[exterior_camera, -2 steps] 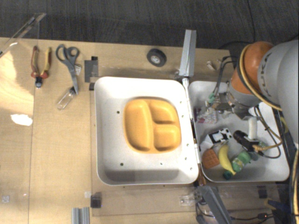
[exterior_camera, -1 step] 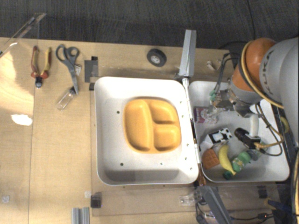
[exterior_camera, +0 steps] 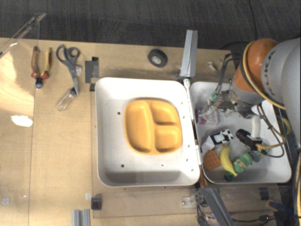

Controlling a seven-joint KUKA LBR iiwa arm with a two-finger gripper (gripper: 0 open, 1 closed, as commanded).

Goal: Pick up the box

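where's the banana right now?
The yellow plastic banana lies in the right white bin, near its front edge, between the orange round toy on its left and the green toy bottle on its right.

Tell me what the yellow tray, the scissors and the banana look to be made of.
Yellow tray: likely moulded plastic, smooth with soft glare. Scissors: grey metal blades, seemingly dark plastic handle loops. Banana: probably a plastic toy, evenly yellow with slight sheen, though too small to be sure.

One camera hangs fixed above the bench [exterior_camera: 56, 164], looking down at a slant from moderate height, taking in both white bins [exterior_camera: 108, 168] together.
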